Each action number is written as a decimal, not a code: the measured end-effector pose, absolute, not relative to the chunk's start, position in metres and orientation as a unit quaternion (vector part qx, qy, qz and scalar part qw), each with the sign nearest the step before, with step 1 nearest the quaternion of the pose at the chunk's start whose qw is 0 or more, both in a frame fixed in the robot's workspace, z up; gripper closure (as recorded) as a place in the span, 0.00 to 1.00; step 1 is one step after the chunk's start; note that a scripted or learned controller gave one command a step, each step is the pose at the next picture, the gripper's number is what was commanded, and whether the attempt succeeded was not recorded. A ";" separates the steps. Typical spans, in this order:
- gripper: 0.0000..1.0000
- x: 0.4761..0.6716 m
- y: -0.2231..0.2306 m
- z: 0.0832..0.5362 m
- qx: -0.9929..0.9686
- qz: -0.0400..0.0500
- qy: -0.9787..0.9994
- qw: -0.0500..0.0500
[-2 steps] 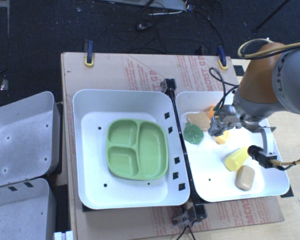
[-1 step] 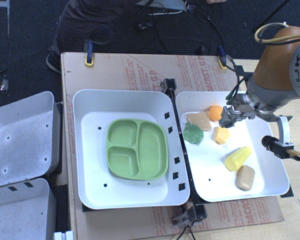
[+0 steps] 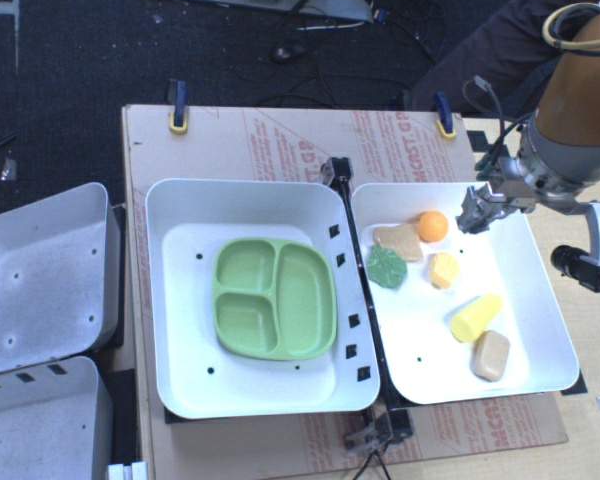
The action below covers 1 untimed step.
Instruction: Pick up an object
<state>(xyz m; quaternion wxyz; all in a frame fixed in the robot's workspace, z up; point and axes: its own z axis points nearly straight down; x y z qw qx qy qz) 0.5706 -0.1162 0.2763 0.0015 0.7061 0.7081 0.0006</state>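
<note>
Nearest the lens, a tan piece [image 3: 490,355] and yellow block [image 3: 475,317] lie in the right bin [image 3: 550,298], while the gripper [image 3: 477,211] hovers beside the orange ball [image 3: 433,226], holding nothing, finger state indiscernible.

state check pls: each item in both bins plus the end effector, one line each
Green three-compartment plastic plate: flat in left bin, nothing on it.
Round orange fruit: right bin, touching tan bread slice.
Green leafy toy: lying beside the bread.
Small yellow block: loose.
Yellow cylinder: on its side.
Tan oval piece: loose.
End effector: over right bin, holding nothing.
</note>
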 end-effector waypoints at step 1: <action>1.00 0.565 -0.063 0.270 0.705 0.000 0.709 -0.001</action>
